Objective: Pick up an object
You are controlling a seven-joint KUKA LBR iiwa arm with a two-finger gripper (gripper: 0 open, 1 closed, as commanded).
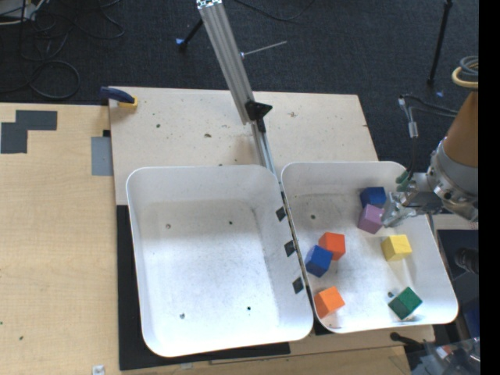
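Beside the purple cube [370,218], on its right and about touching it, the gripper [393,212] reaches into the right bin [437,248] from that bin's right wall; how wide its tips stand cannot be told at this size, and nothing is seen held between them. Just behind the purple cube sits a dark blue cube [373,197], close enough to look in contact. A yellow cube [397,247] lies near, in front and to the right of the purple one. The main risk, as I judge it, is crowding: a tip could land on the blue neighbour or push the purple cube aside, leaving the close empty.
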